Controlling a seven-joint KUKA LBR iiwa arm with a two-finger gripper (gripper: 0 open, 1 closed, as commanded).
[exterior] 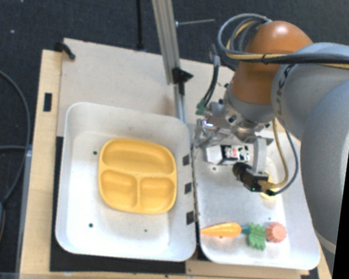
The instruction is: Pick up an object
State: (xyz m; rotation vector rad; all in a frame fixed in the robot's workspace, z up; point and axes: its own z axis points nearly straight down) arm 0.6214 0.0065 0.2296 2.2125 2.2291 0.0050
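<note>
My gripper (229,151) hangs over the back of the right bin (231,195), under the orange band of the arm. Near that bin's front edge lie an orange carrot (221,229), a green toy piece (255,236) and a pink round piece (275,232), all in a row and well in front of the gripper. A small yellow thing (271,194) peeks out beside the black cable end at the bin's right side. Nothing shows under the gripper.
A yellow divided plate (137,175) lies in the middle of the left bin (73,218). A slanted aluminium rail (168,44) stands behind the bins. The grey arm body covers the right bin's far right side.
</note>
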